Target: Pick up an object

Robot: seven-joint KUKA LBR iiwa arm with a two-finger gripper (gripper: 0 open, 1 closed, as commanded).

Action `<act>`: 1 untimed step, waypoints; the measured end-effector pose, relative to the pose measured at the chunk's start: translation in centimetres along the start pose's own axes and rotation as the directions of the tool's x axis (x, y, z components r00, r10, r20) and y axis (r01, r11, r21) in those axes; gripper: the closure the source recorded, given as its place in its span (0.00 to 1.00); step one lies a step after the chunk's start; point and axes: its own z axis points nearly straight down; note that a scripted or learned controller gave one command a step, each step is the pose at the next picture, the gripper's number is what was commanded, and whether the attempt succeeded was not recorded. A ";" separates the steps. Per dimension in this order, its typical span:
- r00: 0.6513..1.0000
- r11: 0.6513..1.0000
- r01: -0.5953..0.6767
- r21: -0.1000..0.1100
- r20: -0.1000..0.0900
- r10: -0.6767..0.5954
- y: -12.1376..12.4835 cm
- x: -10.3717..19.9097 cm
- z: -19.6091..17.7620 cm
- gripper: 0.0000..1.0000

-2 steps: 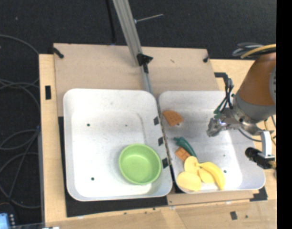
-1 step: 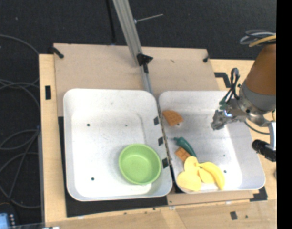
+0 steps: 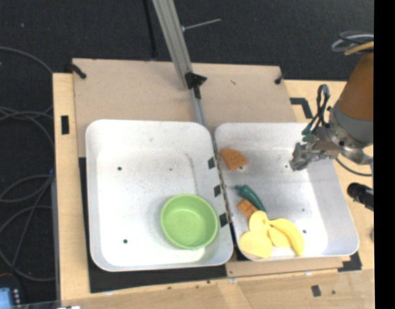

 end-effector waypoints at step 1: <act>1.000 1.000 0.002 0.003 -0.003 -0.002 -1.6 5.4 -0.8 1.00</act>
